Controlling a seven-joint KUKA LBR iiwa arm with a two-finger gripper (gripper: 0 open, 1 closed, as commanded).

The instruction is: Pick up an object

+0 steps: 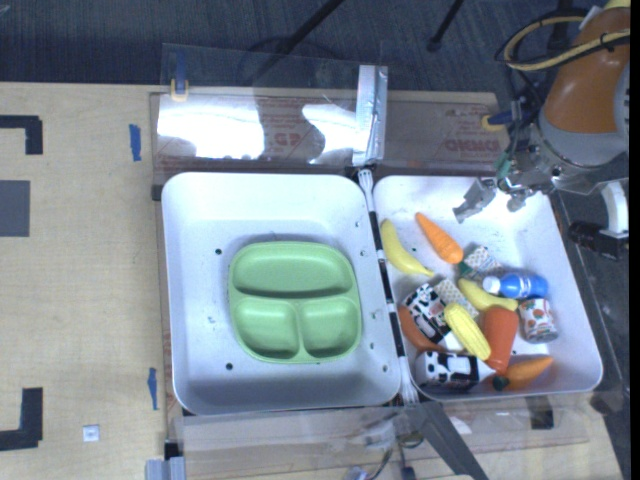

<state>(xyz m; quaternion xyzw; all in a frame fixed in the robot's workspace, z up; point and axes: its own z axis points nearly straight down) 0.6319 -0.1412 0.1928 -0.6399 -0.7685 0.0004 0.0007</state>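
This is a robotics lab, not a home or shop. A grey and orange arm [585, 98] trailing yellow cable reaches over a plywood table [80, 268] marked with black tape corners [25, 133] and blue tape tabs [135, 141], on which two white bins [190, 208] sit side by side under a clear taped screen [270, 118]. One bin holds a green divided tray [295, 300], the other a heap of plastic toy food [470, 313], and black tripod legs [330, 13] stand on the blue carpet [100, 18] behind.
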